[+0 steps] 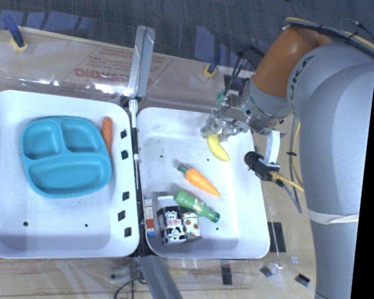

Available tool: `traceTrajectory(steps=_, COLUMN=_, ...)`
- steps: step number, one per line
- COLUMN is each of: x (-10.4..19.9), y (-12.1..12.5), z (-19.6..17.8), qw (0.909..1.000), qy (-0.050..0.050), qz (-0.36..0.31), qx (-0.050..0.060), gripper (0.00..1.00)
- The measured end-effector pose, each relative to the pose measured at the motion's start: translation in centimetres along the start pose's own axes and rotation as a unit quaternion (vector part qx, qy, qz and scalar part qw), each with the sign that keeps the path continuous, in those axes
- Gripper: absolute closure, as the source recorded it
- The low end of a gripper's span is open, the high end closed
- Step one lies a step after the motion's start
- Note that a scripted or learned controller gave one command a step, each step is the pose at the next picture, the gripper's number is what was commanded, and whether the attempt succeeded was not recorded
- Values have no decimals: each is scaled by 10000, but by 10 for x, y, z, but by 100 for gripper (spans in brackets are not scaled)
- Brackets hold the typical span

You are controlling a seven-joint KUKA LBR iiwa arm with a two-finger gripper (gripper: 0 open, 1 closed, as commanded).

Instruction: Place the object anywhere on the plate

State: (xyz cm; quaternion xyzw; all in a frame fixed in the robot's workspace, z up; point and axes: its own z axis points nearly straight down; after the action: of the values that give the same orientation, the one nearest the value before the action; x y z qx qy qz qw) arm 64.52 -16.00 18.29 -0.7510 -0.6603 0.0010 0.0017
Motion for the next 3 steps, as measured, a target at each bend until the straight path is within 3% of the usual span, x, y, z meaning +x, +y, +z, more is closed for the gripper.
traceTrajectory(steps=1, x=10, y=-2, z=16, qw=9914, qy=3, qz=1306, qx=12, gripper=100)
traceTrajectory(steps=2, x=87, y=0, z=-8, qw=9992, qy=-2, qz=398, qx=-6, gripper=100)
traceTrajectory(steps=3, x=151, y=-30, z=-8, qw=9988, qy=-7, qz=-493, qx=7, gripper=100)
